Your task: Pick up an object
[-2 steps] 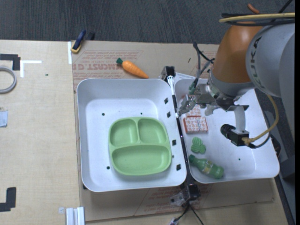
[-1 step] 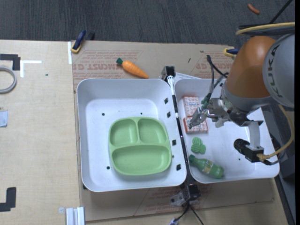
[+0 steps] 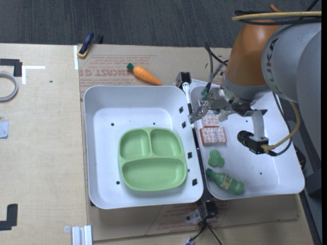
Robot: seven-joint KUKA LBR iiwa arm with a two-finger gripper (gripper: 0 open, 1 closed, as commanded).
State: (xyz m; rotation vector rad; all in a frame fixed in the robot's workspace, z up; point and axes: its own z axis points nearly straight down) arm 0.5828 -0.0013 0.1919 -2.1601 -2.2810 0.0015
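Observation:
The right bin holds a small red and white carton, a green leafy toy and a green bottle lying on its side. My gripper hangs low over the bin's far left corner, just above the carton, and a second bit of red and white packaging shows right under it. Nothing visibly hangs from the gripper. The grey arm with its orange band covers the bin's back part.
The left bin holds a green divided plate. An orange toy carrot lies on the cardboard behind the bins. A blue and yellow tool and a tape roll lie far left.

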